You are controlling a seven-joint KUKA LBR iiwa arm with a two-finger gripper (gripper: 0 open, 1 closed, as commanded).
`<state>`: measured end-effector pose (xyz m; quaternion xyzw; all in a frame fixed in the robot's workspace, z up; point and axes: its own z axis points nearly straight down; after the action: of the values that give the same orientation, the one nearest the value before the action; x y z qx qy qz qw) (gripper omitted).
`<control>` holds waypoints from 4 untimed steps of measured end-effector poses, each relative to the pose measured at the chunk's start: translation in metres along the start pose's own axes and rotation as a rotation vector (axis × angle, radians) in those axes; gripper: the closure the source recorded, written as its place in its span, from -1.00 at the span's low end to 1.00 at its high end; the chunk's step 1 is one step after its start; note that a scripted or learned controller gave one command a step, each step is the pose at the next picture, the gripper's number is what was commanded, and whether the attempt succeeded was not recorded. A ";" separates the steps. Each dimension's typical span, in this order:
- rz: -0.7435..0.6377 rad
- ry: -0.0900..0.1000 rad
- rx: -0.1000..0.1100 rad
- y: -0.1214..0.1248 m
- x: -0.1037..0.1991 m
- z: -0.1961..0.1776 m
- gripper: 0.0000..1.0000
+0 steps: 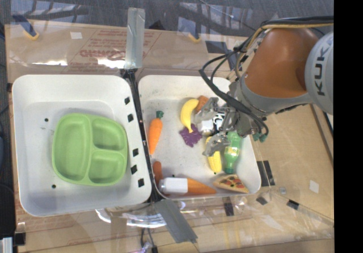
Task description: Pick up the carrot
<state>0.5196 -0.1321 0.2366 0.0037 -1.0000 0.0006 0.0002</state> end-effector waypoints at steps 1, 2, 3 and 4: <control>-0.061 -0.001 -0.001 0.019 0.026 0.109 -1.00; -0.071 -0.004 -0.001 0.021 0.024 0.098 1.00; -0.058 -0.006 -0.003 0.117 -0.028 0.043 1.00; -0.010 -0.003 -0.003 0.191 -0.035 0.041 1.00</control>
<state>0.5530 0.0590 0.1952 0.0086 -1.0000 -0.0009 -0.0012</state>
